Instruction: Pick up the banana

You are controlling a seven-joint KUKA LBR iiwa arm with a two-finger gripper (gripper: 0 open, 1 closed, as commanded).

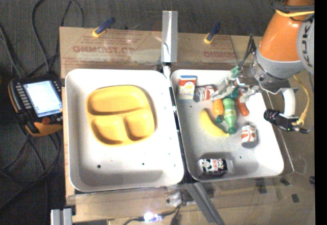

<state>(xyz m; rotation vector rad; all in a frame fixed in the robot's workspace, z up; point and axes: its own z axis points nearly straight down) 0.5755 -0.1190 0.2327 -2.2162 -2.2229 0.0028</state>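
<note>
The yellow banana (210, 123) lies in the middle of the right bin (271, 160), curved, with its right end touching a green bottle (230, 114). My gripper (237, 88) hangs over the bin's far right part, above the top of the green bottle and up and to the right of the banana. It is apart from the banana, and nothing shows held in it. The grey arm with its orange band (286, 20) comes in from the upper right.
Around the banana lie an orange carrot-like piece (218, 106), a red piece (243, 108), a juice carton (187, 87), a red can (205, 93), a red-and-white can (249, 134) and a black can (213, 166). The left bin (76, 168) holds a yellow divided tray (121, 114).
</note>
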